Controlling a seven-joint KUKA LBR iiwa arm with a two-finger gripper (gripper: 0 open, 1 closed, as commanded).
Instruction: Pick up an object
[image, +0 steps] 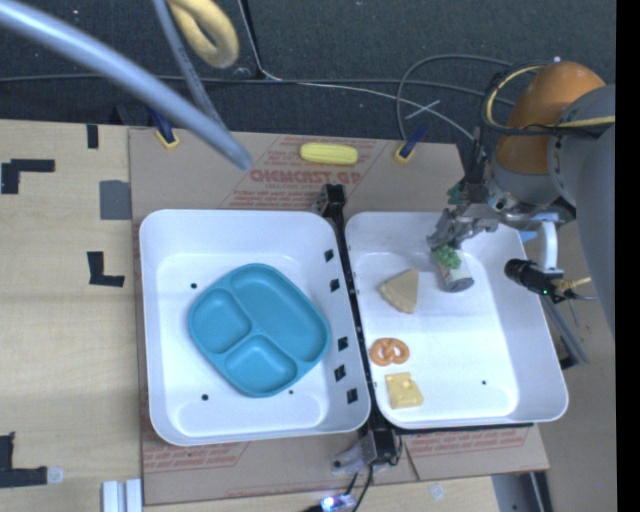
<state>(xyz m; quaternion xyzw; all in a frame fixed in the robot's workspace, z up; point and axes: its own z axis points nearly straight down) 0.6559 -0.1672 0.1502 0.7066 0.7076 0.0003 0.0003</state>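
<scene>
The right bin (520, 395) holds four small things. A tan wedge (401, 291), like a slice of bread or cheese, lies flat near the bin's left wall, its point toward 1 o'clock. At 6 o'clock from it, well apart, lies an orange-brown pretzel (389, 351), flat, close to the left wall. Just beside the pretzel at 5 o'clock sits a pale yellow square block (404, 390), like cheese, lying flat near the bin's lower left corner. At 2 o'clock from the wedge, a small greenish-and-grey object (451, 266) rests tilted in the bin's upper middle; its shape is too blurred to tell.
</scene>
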